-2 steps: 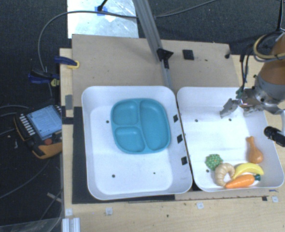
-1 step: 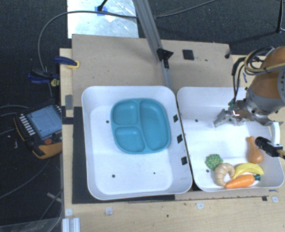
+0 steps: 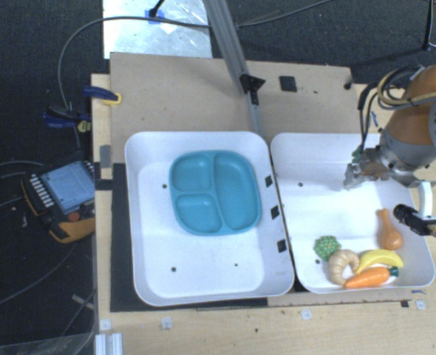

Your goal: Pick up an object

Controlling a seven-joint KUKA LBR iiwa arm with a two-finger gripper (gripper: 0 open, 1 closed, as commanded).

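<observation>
honestly the risk was the hand [image 3: 357, 171] coming down on bare floor in the right bin [image 3: 314, 198], since the toy food sat clumped in its near corner: banana [image 3: 381, 257], carrot [image 3: 367, 276], broccoli [image 3: 325, 246]. left bin [image 3: 151, 220] held a blue divided plate [image 3: 215, 192]. couldn't tell the hand's state.

Readable text: none; marks: none legible
Handheld device [image 3: 61, 187] (left of the bench): screen too small to read
</observation>
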